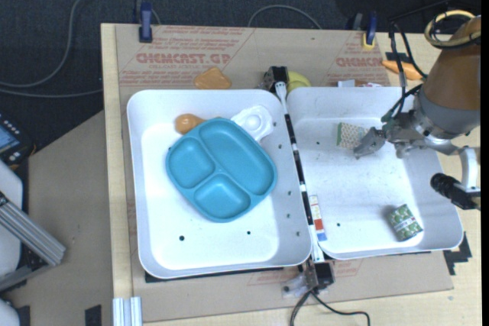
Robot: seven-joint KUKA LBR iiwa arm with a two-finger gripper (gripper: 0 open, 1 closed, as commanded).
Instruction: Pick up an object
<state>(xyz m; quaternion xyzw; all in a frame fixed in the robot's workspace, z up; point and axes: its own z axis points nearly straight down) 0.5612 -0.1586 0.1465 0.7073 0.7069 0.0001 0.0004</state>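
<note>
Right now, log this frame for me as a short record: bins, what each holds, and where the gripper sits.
left bin: blue divided plate, white item and orange item at its far edge
right bin: pale patterned piece near the far side, green patterned block at the near right
gripper: low over the right bin, just beside the pale patterned piece
grasp: nothing visibly held
</note>
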